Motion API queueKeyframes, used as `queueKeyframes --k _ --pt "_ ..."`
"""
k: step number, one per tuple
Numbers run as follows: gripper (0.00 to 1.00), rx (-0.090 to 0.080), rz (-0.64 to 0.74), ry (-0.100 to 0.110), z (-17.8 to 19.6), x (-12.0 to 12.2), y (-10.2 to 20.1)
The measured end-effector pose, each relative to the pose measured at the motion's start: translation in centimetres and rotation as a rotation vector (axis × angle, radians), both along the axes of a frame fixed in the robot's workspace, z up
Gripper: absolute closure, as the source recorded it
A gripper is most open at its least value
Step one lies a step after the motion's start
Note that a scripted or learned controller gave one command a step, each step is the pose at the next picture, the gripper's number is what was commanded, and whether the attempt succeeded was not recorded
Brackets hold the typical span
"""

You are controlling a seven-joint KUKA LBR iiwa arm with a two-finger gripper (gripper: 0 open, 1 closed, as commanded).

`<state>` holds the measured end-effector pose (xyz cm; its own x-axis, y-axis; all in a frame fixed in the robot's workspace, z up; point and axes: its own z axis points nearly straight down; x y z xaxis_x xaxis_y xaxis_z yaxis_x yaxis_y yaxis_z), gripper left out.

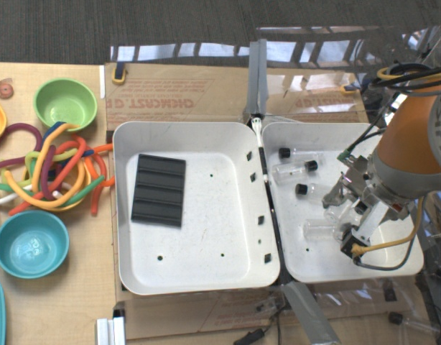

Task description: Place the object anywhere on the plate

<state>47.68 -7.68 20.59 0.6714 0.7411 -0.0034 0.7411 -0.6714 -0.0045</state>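
A: Arm (pixel 411 146) reaches over the right bin (pixel 414 261). Gripper (pixel 346 218) hangs low above the clear vials there. Whether it is spread or pinching, I cannot tell; the metal and the glass blur together.

B: The object?

A: Likely one of the vials. One clear vial (pixel 321 230) lies near the bin's front edge, just beside the gripper. Three more with black caps (pixel 296 171) sit toward the back-left corner. Nothing plainly held.

B: The plate?

A: The black ridged plate (pixel 159 190), flat in the left bin (pixel 199 279), close to its left wall.

B: Risks?

A: The vials are smooth, round, see-through. A pinch could slip or roll one away, and the arm could carry nothing across. The two bin walls meet at the centre; a low carry could clip them. A vial set on the ridges might roll off.

B: Surroundings?

A: Bins sit on cardboard (pixel 206 95). Left of them, a wooden bench with a green bowl (pixel 65 104), a teal bowl (pixel 31 243) and tangled coloured cords (pixel 59 167). Dark carpet (pixel 206 13) behind.
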Motion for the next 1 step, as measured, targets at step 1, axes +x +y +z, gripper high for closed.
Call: queueKeyframes --k 1 --pt "1.0 -0.001 0.087 0.0 -3.3 7.24 -6.5"
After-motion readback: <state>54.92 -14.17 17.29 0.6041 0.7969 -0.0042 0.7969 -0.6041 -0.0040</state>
